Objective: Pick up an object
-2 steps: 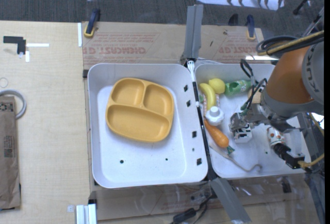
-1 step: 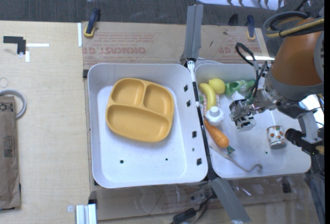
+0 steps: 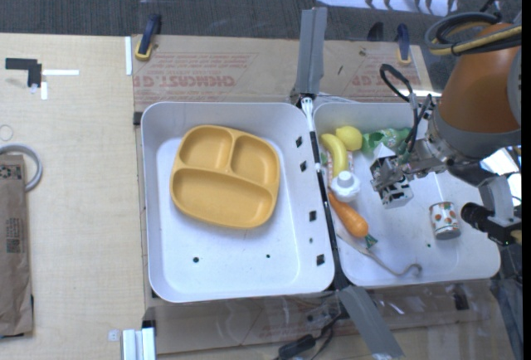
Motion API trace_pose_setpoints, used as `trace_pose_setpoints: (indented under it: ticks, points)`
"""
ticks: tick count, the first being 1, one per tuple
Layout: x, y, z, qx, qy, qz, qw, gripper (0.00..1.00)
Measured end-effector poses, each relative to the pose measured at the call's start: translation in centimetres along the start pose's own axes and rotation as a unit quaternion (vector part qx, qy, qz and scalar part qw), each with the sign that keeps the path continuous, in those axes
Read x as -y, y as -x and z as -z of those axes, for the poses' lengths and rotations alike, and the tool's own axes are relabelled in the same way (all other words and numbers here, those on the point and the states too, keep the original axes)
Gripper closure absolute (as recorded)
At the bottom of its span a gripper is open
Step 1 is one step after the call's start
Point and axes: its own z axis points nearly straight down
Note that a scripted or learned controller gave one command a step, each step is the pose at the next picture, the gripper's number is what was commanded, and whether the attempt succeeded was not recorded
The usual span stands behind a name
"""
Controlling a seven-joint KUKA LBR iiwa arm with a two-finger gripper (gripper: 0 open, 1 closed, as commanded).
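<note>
Gripper (image 3: 392,182) hung low over the right bin (image 3: 465,267), roughly mid-bin, arm coming in from the right with its orange band above the wrist. We could not tell whether it was spread or closed — the tip read as a grey-white blur from this slant, and nothing was visibly pinched there, so we logged no hold.

Task names no particular object, so we listed candidates by where they lay from the gripper. Nearest on its left: a small white bottle (image 3: 344,183), just beside the bin's left wall. Below that, a carrot (image 3: 349,216) with its long axis running diagonally, upper-left to lower-right, green end toward the bin's middle. Up-left, a banana (image 3: 334,152), long axis near vertical along the wall, with a lemon (image 3: 349,138) touching or just beside its top, and something green (image 3: 388,137) behind the gripper. On the other side, to the gripper's right and a little lower — a small can (image 3: 445,220), standing apart from everything else.

We judged the bottle and carrot the closest picks; both called for a short shift leftward. Left bin (image 3: 166,250) held a yellow divided plate (image 3: 224,176), well apart from the gripper
</note>
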Motion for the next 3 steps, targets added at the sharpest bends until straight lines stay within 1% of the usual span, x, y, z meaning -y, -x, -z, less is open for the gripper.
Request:
trace_pose_setpoints:
  ticks: [1,2,3]
  points:
    - [-0.3,0.3,0.4,0.000,-0.001,-0.026,0.9997,1.00]
    - [-1.0,-3.2,2.7,0.000,0.000,-0.001,1.0000,1.00]
    - [0.5,-1.2,1.4,0.000,-0.002,-0.014,0.9999,1.00]
